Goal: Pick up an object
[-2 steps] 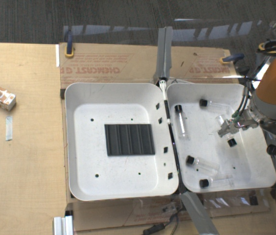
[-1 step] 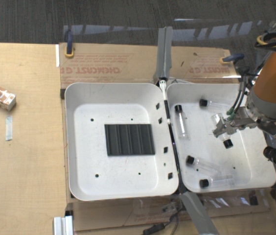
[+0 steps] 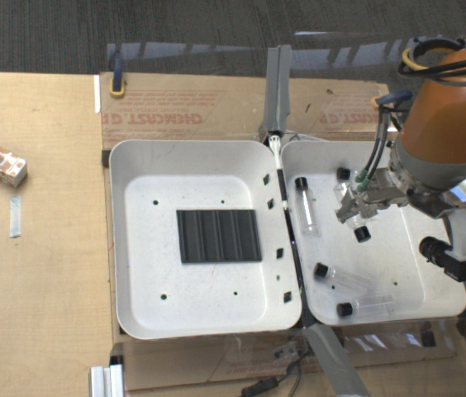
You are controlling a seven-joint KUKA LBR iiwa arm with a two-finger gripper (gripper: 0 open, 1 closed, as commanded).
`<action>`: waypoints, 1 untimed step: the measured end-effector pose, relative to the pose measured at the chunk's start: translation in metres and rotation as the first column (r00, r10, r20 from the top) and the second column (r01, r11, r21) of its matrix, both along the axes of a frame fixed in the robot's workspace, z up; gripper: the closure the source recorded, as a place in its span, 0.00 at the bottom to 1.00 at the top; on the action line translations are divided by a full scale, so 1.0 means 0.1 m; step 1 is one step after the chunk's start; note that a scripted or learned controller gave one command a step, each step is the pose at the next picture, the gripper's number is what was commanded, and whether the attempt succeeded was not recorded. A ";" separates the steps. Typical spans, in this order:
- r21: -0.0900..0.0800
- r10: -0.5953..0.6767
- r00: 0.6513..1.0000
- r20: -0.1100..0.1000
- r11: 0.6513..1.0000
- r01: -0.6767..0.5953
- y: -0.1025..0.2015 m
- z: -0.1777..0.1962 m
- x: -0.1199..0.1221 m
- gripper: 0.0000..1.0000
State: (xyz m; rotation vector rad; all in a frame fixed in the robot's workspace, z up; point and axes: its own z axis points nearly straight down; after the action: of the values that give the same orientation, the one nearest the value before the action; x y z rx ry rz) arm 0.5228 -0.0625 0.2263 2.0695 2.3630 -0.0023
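My gripper (image 3: 355, 208) hangs over the middle of the right bin (image 3: 431, 304), below the grey wrist and orange band. Several clear tubes with black caps lie in that bin. One tube (image 3: 306, 207) lies along the left wall. Another tube (image 3: 342, 279) and a third tube (image 3: 367, 308) lie near the front. A small black cap (image 3: 362, 234) sits just below the gripper, and another black cap (image 3: 343, 174) sits behind it. A black ribbed slab (image 3: 219, 236) lies flat in the middle of the left bin (image 3: 134, 304).
A grey divider post (image 3: 278, 89) rises behind the seam between the bins. The arm's body (image 3: 444, 139) covers the right bin's far right corner. A small printed box (image 3: 0, 163) and a pale strip (image 3: 15, 217) lie on the wooden bench to the left.
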 end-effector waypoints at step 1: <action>0.000 0.021 1.000 -0.002 1.000 -0.021 0.01 -0.13 0.46 1.00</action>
State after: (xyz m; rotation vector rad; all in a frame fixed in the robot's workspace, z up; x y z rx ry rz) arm 0.5691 -0.0618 0.2135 2.0449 2.3859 -0.0048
